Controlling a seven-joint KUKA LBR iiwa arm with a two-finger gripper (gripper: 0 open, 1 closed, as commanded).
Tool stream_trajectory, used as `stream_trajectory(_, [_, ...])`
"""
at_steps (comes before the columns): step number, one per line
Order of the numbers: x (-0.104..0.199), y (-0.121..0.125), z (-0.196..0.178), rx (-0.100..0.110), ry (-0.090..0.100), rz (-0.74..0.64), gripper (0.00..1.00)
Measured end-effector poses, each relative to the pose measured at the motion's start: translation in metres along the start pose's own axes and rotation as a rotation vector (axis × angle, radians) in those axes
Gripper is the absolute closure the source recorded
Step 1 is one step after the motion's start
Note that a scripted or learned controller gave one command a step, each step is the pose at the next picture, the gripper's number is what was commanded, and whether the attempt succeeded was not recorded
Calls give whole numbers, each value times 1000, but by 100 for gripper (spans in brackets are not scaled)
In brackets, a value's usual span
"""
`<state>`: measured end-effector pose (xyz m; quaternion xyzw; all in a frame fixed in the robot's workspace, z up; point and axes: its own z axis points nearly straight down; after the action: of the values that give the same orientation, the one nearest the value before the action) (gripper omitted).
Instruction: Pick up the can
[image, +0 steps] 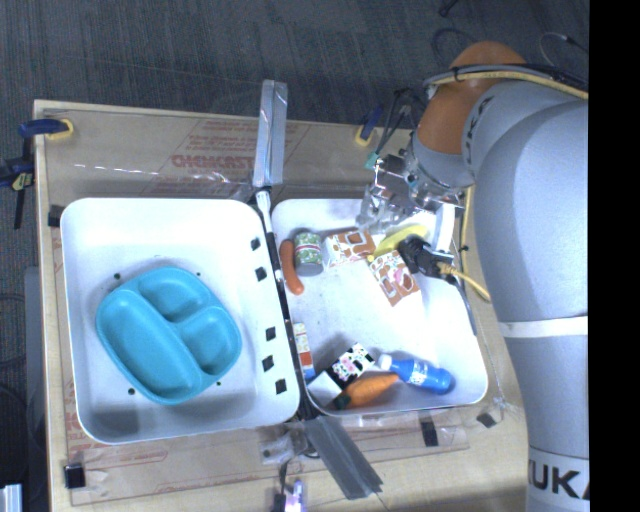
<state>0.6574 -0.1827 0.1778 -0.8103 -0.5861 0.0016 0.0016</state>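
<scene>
Can (308, 252) lies at 8 o'clock from pincer (385, 205), near right bin's (470, 330) left wall, beside sausage (290, 266). Pincer state: cannot tell.

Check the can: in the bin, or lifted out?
In the bin. The can rests on the right bin's floor beside the hot dog, apart from the gripper.

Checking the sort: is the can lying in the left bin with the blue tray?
No, the can sits in the right bin, beside the divider.
</scene>
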Motion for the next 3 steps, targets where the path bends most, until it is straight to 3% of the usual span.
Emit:
stream_trajectory(1, [1, 0, 0, 1, 0, -1, 0])
stream_trajectory(2, [40, -44, 85, -9, -2, -9, 0])
stream_trajectory(3, [42, -46, 81, 0, -2, -15, 100])
